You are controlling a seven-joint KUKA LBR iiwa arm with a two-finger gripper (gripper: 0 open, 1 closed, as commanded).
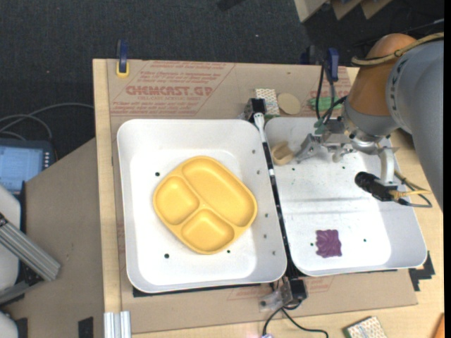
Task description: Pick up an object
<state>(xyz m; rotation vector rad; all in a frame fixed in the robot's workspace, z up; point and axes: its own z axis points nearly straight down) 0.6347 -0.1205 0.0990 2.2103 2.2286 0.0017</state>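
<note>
The grey arm with the orange band [384, 83] is reaching in over the right shallow white bin [394, 255], its gripper [331, 146] hanging at the bin's far end; whether it is apart or together cannot be told. A small purple crumpled object [328, 243] is lying near that bin's front edge. A yellow three-compartment plastic tray [204, 204] is sitting in the left shallow white bin [141, 153].

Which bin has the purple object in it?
The right bin: the purple object lies near its front edge, below the gripper. The left bin holds a yellow divided tray instead.
</note>
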